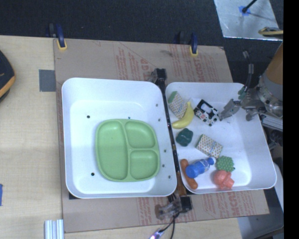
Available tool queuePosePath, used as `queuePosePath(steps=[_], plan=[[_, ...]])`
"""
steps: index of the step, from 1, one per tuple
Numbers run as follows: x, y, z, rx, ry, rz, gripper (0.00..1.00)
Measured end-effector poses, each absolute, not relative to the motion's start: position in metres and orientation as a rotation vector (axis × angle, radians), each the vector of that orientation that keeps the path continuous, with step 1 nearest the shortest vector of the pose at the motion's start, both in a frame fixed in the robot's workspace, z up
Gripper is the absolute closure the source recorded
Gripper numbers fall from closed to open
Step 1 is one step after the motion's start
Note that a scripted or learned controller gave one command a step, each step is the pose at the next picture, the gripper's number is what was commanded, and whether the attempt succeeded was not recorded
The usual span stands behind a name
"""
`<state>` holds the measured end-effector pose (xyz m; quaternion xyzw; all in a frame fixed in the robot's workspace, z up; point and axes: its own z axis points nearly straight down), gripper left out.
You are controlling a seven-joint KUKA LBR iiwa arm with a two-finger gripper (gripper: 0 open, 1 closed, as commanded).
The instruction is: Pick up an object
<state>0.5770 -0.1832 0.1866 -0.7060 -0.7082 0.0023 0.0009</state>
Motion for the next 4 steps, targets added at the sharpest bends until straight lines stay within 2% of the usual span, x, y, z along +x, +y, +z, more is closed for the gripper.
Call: queuePosePath(steps=[1, 2, 3, 4], plan=[[0.656, -0.150, 0.109, -2.226, -2.238, -0.014, 0.00], [0.570, -0.109, 0.091, -2.214, -2.224, 0.006, 0.00], [0.643, -0.103, 0.093, -2.216, -2.225, 0.010, 0.00], [0.643, -0.103, 0.103, -2.212, -2.225, 0.010, 1.00]])
